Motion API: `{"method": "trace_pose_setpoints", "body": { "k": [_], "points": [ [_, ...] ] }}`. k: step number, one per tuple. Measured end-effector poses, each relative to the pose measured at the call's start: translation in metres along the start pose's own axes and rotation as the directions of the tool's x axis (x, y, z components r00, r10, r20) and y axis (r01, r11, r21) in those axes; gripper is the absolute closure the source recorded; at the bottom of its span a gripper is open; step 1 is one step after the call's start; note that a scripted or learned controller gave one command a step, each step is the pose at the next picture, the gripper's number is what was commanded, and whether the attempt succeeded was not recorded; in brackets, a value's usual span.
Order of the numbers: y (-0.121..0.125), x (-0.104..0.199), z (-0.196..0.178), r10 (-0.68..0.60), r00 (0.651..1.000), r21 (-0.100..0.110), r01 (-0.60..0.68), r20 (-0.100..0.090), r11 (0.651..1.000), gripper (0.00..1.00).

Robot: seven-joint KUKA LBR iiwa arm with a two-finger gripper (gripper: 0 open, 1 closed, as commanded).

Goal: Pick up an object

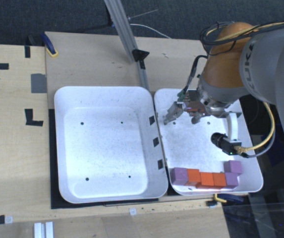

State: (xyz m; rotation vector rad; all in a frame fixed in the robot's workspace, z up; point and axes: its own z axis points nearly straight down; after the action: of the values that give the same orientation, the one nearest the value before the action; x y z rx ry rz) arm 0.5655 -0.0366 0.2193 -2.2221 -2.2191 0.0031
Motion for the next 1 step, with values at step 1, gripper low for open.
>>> {"method": "trace_pose_setpoints", "body": {
  "k": [1],
  "points": [
    [-0.0119,-0.0442,-0.0483,0.001,1.000,-0.006,-0.001,0.002,1.000,0.00]
  ]
}}
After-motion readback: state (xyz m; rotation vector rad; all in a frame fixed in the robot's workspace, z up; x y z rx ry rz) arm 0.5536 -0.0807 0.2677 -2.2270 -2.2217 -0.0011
